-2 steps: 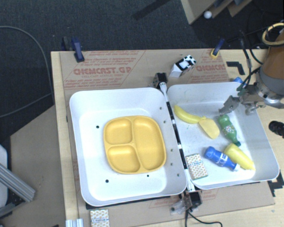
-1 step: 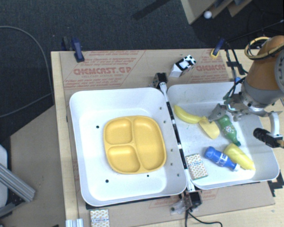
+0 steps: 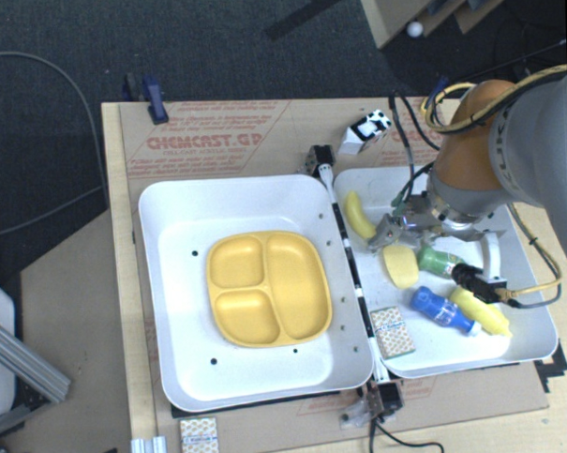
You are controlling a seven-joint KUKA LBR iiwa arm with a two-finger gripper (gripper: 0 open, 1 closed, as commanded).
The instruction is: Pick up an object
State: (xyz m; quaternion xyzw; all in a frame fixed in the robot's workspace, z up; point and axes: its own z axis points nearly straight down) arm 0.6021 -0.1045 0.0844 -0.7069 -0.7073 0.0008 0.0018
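**Right bin, arm low over the clutter, grasp unconfirmed**

Okay, camera view, quick pass. My arm (image 3: 487, 151) comes in from the right and sits low over the right bin (image 3: 528, 337). The gripper (image 3: 407, 220) is down near the bin's upper-left part, just beside the banana (image 3: 359, 216) and above the pale yellow round piece (image 3: 401, 265). I cannot tell how wide the claw stands or whether it has anything; the wrist body covers that part.

Candidates for picking all lie in the right bin: banana along the left wall, yellow round piece touching a green object (image 3: 442, 262), a blue bottle (image 3: 444, 311) beside a yellow oblong item (image 3: 482, 313), and a patterned packet (image 3: 393, 331) at the lower-left corner. The left bin (image 3: 171, 235) holds a yellow divided plate (image 3: 267, 287).

Risks, my judgement:
- Items are crowded, so a descent could land between two and close on none.
- Banana hugs the wall; a finger could hit the rim.
- Round piece may roll out of the pinch.
- Cables near the wrist could snag.
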